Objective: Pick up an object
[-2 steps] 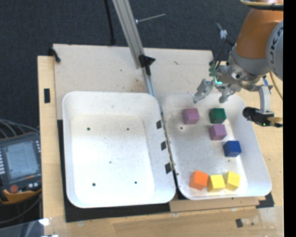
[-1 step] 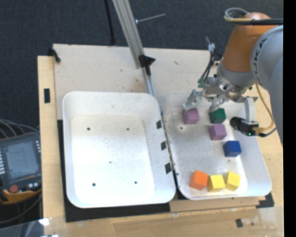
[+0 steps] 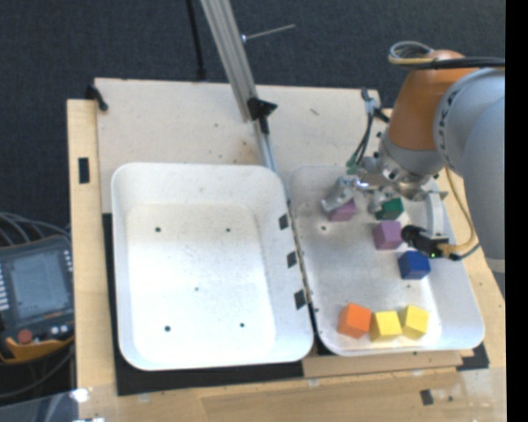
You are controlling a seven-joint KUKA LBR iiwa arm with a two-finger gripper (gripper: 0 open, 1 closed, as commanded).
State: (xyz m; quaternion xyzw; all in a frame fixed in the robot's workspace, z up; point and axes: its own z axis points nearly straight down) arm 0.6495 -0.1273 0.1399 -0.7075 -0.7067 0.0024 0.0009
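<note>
My gripper [image 3: 350, 188] hangs over the far part of the right bin [image 3: 330, 262], below the arm's orange band. A mauve block [image 3: 341, 208] lies right under its tip, touching or nearly touching it; I cannot tell whether it is gripped. Just to the right lie a green block [image 3: 391, 207] and a purple block [image 3: 387, 234], both partly under the wrist. A blue block [image 3: 414, 265] sits nearer the bin's right wall. Along the front of the bin, an orange block [image 3: 355, 320] and two yellow blocks [image 3: 386, 324] [image 3: 415, 321] stand in a row.
The left bin [image 3: 132, 236] stands beside the right one. A slanted metal post [image 3: 233, 51] rises from the bench behind the bins. A cable with a black connector [image 3: 422, 238] hangs by the wrist. A pendant [image 3: 31, 288] lies off the bench at left.
</note>
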